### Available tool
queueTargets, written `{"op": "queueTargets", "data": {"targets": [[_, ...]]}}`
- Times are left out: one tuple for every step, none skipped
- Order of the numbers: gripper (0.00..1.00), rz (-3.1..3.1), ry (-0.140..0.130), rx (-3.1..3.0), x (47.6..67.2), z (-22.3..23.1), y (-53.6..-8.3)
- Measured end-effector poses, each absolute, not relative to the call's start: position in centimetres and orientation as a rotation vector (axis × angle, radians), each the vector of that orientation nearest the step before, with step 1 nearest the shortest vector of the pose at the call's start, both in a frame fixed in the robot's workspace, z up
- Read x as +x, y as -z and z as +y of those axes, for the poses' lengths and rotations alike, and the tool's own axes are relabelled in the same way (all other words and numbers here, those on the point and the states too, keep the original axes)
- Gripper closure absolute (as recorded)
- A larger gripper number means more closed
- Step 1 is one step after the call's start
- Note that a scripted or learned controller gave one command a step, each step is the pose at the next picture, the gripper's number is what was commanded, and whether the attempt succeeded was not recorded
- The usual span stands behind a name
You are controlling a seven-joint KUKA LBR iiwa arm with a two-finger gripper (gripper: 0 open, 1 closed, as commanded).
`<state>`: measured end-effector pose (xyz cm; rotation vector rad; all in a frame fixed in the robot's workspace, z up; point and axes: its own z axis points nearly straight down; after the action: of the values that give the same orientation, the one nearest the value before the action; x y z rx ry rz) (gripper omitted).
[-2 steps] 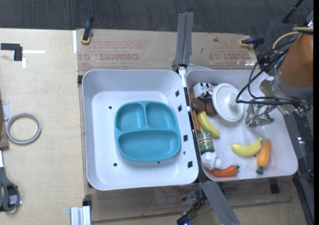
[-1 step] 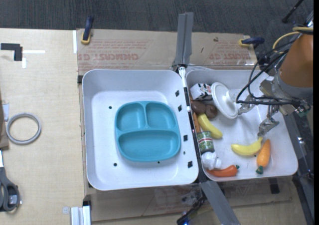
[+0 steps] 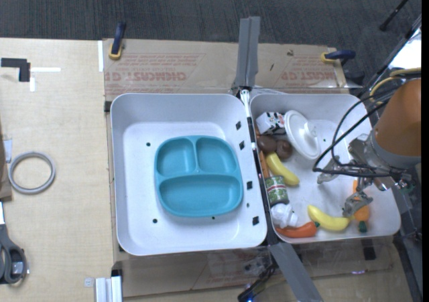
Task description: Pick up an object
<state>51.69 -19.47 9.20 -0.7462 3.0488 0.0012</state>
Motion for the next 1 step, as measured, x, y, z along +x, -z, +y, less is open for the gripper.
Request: {"op": "queueTargets", "data": {"targets": [[0.0,3.057,-0.002,-0.714,52.35,-12.03,-9.21]]}}
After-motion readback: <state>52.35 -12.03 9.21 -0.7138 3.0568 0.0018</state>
